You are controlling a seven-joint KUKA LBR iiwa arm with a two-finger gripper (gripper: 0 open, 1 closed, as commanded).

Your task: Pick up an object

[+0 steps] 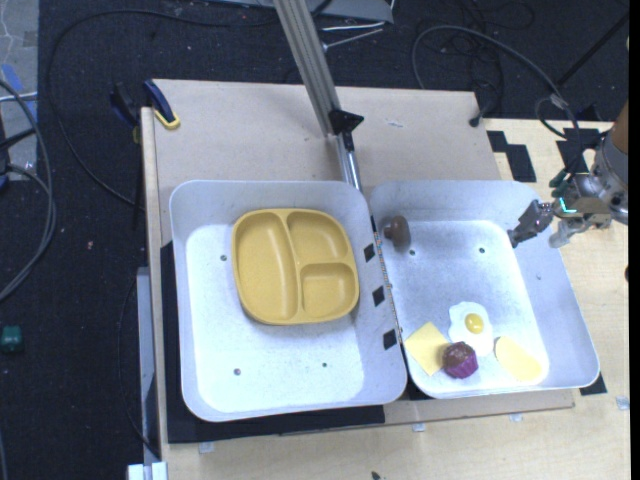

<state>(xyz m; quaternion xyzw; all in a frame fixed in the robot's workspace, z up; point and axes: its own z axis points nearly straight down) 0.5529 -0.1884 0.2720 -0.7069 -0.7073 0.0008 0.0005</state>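
The right bin (440, 258) holds several small items. A brown lump (397, 231) lies at its far left corner. Near the front sit a toy fried egg (472, 322), a yellow cheese slice (427, 347), a purple round piece (460, 360) and a pale yellow piece (520, 358). My gripper (543, 228) hangs over the bin's far right rim, open, with nothing between its fingers. It is well away from every item.
The left bin (200, 368) carries a yellow divided plate (296, 265). A metal pole (310, 58) slants down to the seam between the bins. Cables lie on the dark floor behind the bench.
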